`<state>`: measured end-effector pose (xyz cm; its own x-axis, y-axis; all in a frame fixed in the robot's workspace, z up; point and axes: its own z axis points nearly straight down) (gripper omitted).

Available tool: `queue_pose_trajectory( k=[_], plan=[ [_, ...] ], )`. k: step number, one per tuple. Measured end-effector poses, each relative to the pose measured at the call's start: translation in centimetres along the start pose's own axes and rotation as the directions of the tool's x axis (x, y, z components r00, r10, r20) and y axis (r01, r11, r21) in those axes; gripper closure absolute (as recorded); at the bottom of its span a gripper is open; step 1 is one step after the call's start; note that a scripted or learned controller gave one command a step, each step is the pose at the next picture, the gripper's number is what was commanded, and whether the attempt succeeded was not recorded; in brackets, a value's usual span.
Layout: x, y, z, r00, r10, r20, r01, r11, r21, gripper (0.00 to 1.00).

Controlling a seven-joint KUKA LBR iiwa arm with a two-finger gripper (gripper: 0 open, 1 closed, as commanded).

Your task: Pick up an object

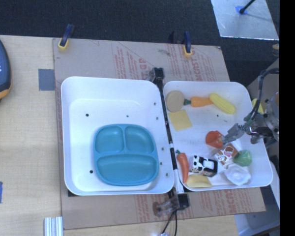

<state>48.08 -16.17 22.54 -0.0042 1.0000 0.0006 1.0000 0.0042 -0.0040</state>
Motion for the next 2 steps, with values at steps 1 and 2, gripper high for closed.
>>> queue_pose_trajectory(
  k=[1,2],
  plan=[
    [3.6,6.1,13.4,1.000,-0.004,0.011,0.004,1.000,-0.015,0.00],
    [3.3,6.2,11.5,1.000,-0.002,0.010,0.002,1.000,-0.018,1.00]
  ],
)
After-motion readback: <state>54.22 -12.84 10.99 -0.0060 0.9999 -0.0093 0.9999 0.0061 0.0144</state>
